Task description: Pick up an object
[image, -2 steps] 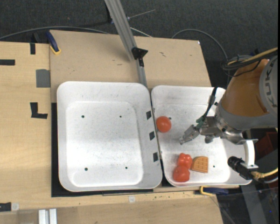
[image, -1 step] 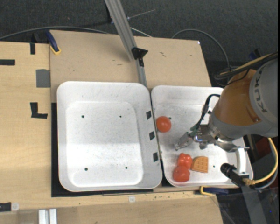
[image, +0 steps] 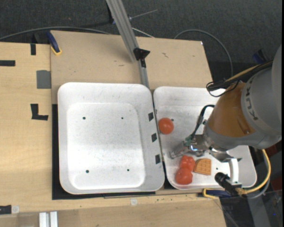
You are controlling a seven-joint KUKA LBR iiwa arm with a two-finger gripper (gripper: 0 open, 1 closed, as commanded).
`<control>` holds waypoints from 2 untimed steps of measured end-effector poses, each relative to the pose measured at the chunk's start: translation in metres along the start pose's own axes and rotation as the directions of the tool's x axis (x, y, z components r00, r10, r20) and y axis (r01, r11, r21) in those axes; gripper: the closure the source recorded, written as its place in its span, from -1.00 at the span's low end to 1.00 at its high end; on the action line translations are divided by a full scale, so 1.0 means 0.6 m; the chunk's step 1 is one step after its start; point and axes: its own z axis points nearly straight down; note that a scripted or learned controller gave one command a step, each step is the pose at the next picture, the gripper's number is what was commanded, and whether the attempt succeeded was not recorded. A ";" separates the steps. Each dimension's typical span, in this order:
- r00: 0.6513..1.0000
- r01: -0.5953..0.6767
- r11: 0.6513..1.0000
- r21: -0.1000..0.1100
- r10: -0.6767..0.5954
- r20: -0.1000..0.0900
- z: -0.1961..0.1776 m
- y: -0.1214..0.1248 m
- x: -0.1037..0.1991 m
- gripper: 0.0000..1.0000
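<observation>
Much of the right bin [image: 180, 96] is covered by the grey arm [image: 262, 108] and its orange band [image: 229, 117], so the bin's right wall and part of its floor are hidden. The gripper [image: 182, 149] is seen low over the middle of this bin's floor, but it is small and blurred; whether it is released or clenched cannot be told, and nothing can be made out in its grasp.

4 things are seen in the right bin. A round red ball [image: 166, 126] lies near the left wall, apart from the gripper. By the front edge, 2 red pieces [image: 185, 169] lie touching each other, their shapes hard to make out, and an orange waffle-like piece [image: 203, 166] lies just beside them on the right.

The left bin [image: 104, 91] is seen whole, its floor marked with a few dark specks.
</observation>
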 end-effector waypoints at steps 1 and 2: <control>1.000 0.001 1.000 0.001 -0.001 -0.002 -0.020 0.000 0.002 1.00; 1.000 0.002 1.000 -0.006 -0.002 -0.001 -0.120 -0.002 0.014 1.00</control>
